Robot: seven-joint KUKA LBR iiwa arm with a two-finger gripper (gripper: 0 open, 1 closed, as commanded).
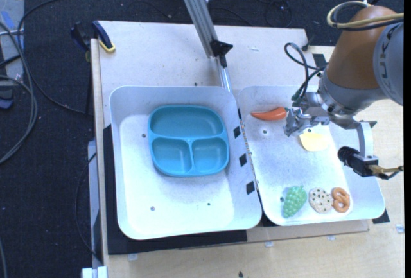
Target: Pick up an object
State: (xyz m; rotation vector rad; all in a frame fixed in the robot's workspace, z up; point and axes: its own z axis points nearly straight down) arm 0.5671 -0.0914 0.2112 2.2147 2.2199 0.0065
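In the right bin point(276, 161) lie an orange carrot point(269, 114) near the back left, a pale yellow cheese slice point(314, 141) in the middle, and a green grape bunch point(293, 199), a spotted cookie point(319, 200) and a pretzel point(340, 199) along the front. My gripper point(294, 124) hangs low over this bin, between the carrot's right end and the cheese slice's left edge. Nothing can be seen held in it. The grey arm and its orange band point(359, 45) reach in from the right.
The left bin point(128, 161) holds a blue divided plate point(189, 140). A slanted metal pole point(199, 7) runs down to the bins' back edge. Black clips point(245, 161) sit on the rim between the bins. A black fitting with cable point(359, 162) hangs off the arm over the right bin.
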